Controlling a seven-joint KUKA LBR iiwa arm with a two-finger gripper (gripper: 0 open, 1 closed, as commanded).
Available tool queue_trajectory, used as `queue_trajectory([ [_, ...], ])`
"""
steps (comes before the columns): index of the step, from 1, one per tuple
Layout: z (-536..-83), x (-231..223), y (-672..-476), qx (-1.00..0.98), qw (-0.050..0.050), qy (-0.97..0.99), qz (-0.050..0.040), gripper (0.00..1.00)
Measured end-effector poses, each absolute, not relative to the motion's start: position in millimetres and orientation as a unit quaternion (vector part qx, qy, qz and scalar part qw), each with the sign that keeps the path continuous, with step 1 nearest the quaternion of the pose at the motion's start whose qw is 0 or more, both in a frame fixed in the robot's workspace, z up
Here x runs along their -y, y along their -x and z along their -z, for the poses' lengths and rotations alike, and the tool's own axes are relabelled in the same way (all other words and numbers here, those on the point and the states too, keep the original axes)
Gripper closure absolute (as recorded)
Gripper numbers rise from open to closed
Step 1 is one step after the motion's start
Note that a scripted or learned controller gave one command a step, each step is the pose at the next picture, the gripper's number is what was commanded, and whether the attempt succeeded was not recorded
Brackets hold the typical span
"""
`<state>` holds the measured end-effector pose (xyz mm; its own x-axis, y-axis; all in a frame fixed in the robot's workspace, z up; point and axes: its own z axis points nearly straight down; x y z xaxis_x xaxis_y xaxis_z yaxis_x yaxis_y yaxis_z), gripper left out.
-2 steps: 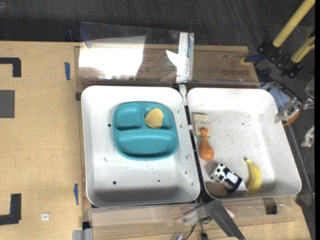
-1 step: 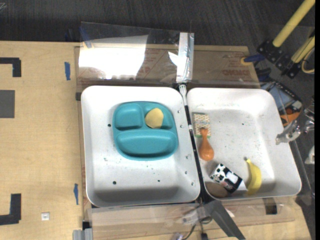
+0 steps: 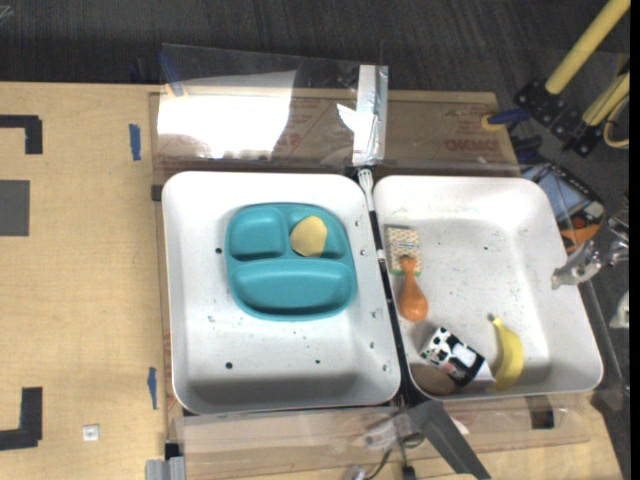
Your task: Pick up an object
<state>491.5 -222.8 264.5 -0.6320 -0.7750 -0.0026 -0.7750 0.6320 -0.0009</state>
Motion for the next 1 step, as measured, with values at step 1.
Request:
queue_trajectory([
  [1,-264.5,222.8,-491.6,-0.903,0.001,0.429,-0.0001,0.0],
])
